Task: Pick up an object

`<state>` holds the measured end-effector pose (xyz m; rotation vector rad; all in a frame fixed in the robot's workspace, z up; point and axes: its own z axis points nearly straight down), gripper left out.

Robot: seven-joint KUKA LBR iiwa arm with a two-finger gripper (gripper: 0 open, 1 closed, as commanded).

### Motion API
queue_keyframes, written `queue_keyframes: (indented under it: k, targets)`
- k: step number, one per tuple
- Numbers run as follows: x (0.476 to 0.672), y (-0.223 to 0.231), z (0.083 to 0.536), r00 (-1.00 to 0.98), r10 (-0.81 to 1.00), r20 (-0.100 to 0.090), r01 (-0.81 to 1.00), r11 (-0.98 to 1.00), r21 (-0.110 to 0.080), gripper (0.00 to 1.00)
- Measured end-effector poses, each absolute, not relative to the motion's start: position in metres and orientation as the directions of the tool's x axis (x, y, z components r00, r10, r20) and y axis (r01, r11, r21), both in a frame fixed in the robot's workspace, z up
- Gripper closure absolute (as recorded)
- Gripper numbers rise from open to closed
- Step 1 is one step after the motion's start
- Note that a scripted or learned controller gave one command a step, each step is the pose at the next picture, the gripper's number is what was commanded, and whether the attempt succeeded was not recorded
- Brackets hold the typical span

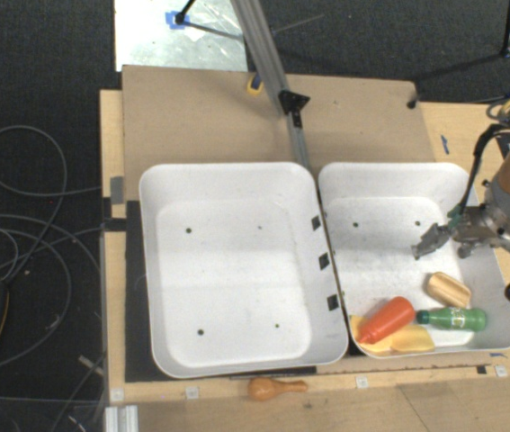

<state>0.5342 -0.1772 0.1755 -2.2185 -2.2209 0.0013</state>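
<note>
Even, bright overhead light; soft shadows, mild grain, slight softness throughout.

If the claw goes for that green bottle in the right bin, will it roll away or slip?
The green bottle lies on its side, so a nudge across its length would probably roll it. It looks smooth, likely plastic, so it may slip in a pinch. The yellow piece and bread roll beside it might check the roll.

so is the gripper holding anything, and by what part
Nothing is held. The gripper is over bare floor of the right bin, apart from the bottle and carrot.
</note>
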Motion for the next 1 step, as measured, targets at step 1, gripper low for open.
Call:
queue_keyframes:
  k: [1]
  targets:
    - [0.5416,-0.1757,0.1167,0.0,1.0,0.002,1.0,0.0,-0.004,0.0]
